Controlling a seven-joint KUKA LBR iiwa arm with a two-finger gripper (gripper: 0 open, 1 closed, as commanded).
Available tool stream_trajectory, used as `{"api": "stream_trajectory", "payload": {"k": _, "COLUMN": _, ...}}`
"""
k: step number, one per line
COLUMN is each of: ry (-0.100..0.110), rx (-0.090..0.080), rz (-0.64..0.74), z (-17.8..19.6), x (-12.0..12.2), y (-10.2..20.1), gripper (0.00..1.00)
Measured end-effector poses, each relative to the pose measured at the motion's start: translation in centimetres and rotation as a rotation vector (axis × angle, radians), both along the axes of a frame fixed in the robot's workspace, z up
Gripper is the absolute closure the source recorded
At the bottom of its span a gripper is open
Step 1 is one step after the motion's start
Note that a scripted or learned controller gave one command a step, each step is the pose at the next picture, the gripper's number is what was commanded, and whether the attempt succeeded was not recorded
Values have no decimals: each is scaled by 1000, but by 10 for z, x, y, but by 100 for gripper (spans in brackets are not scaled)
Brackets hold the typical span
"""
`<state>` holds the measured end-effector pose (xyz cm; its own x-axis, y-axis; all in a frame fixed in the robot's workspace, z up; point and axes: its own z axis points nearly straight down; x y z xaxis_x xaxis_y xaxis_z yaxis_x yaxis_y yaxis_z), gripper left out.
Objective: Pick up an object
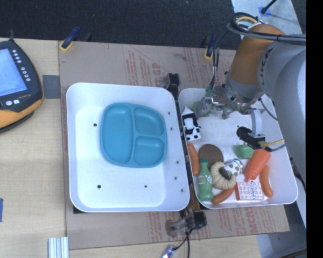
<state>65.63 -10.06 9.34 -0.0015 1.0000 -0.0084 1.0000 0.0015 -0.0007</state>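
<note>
My gripper (219,105) hangs low over the far end of the right bin (287,200), below the arm's orange band. Just to its left stands a black and white cow toy (190,127). Toys crowd the near half of that bin: a brown disc (210,153), a green bottle (204,180), a beige ring-shaped bun (224,175), an orange carrot-shaped bottle (257,165), a green piece (244,151), a red sausage (267,183) and a red and white card (250,191). I see nothing between the gripper and these toys.
The left bin (81,144) holds a blue divided plate (133,134). A thin orange carrot (193,159) lies along the right bin's left wall. An orange-edged tablet (8,85) rests on the bench at far left.
</note>
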Motion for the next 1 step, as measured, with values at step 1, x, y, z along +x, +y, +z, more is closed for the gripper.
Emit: {"api": "stream_trajectory", "payload": {"k": 1, "ry": 0, "rx": 0, "rz": 0, "z": 0, "x": 0, "y": 0, "gripper": 0}}
